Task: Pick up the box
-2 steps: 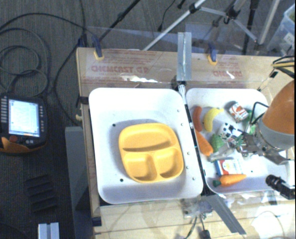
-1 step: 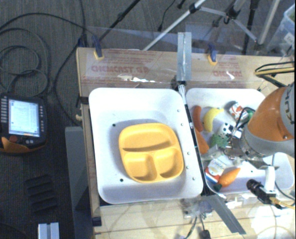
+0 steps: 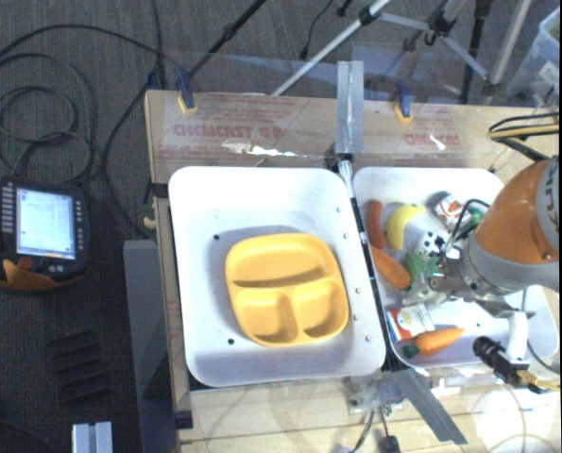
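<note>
The gripper is down low in the right bin, in the middle of a pile of play food. I cannot tell how it is set. A small white and red box lies just below it, next to a carrot. Another carrot and a yellow fruit sit close by. The left bin holds a yellow tray with three parts.

You see the end effector lowered into the right bin, among a carrot, a yellow item and other clutter. The left bin on the counter holds a yellow divided tray.
</note>
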`<state>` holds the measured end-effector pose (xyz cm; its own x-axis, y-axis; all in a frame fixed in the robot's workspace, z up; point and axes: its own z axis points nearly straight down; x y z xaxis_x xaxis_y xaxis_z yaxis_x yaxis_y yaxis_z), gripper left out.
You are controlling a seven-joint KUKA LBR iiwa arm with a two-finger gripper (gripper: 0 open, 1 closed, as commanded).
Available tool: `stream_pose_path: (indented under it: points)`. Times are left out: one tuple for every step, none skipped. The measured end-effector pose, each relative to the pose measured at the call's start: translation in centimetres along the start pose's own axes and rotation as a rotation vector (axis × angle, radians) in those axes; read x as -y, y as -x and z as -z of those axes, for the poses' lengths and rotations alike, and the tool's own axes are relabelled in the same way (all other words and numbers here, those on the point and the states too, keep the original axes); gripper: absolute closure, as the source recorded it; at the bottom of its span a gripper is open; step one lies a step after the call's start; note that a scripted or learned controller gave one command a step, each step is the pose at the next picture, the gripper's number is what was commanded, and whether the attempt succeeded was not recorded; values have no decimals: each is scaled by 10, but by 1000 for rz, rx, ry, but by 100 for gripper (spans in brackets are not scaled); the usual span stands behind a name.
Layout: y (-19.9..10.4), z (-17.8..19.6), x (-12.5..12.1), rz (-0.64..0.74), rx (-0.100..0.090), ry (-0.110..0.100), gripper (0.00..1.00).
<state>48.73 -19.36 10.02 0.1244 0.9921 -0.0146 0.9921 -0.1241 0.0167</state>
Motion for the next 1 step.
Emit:
stream_pose_path:
  points:
    - [0, 0, 0, 0, 0, 0, 0]
